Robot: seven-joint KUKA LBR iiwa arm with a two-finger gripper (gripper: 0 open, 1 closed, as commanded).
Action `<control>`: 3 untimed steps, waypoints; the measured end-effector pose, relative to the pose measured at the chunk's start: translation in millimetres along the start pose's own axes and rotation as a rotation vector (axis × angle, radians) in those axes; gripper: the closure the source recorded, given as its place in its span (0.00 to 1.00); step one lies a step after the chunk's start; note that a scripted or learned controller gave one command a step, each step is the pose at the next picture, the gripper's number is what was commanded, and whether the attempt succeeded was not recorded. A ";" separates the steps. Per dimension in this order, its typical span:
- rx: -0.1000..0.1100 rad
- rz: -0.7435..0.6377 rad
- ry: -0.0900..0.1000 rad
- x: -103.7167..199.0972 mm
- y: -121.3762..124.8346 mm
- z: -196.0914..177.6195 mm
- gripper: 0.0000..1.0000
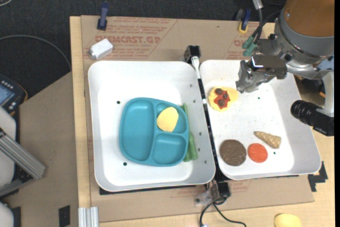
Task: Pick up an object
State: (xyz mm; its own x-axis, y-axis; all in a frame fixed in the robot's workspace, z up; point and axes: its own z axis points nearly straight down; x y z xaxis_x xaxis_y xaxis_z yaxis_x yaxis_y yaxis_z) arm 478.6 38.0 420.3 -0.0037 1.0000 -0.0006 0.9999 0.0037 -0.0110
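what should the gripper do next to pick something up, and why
Probably shift a little toward the camera view's left and come down over the small pizza. The gripper sits just beside its right edge in the right bin, with nothing visibly between its fingers, and the pizza is the nearest item; the brown patty, orange disc and cone lie farther off.

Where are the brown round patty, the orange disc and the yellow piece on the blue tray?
brown patty (232,151), camera view, its centre.
orange disc (258,153), camera view, its middle.
yellow piece (168,119), camera view, its top surface.
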 end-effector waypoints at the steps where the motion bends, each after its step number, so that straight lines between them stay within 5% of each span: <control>1: 0.006 -0.005 -0.001 83.3 -0.3 131.6 1.00; 2: -0.031 0.002 0.006 83.3 0.8 -95.4 1.00; 3: 0.007 0.013 -0.004 10.5 -0.4 64.4 1.00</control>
State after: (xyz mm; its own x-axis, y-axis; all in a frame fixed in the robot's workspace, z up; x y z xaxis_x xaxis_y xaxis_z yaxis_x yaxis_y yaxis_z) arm 477.4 48.4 355.9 0.0089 0.9999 -0.0046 0.9998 -0.0090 -0.0178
